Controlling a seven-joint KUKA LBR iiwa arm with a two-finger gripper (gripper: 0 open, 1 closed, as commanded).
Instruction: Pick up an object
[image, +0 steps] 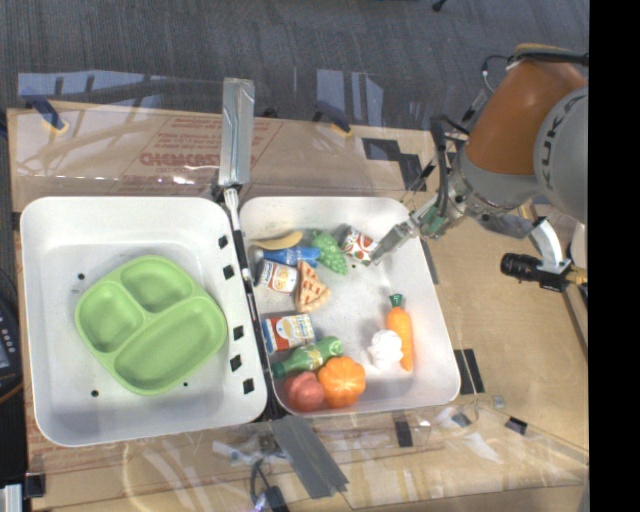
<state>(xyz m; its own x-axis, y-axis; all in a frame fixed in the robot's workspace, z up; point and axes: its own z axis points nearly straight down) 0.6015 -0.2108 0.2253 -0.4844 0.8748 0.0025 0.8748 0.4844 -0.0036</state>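
Note:
The right bin (440, 340) holds several toy foods. Along its far side lie a banana (280, 240), green grapes (329, 251) and a small red and white can (356, 243). A pizza slice (312, 286) and a juice carton (291, 328) sit toward the middle. A carrot (399, 333) and a white garlic bulb (385, 347) lie to the right. An orange (343, 381) and a red apple (305, 392) rest at the near edge. My gripper (380, 252) slants down into the bin's far right corner, its tip just right of the can.
The left bin (60, 400) holds a green divided plate (150, 322). A blue packet (287, 257) and a green vegetable (310, 356) lie against the right bin's left wall. A grey divider (235, 130) stands between the bins at the back.

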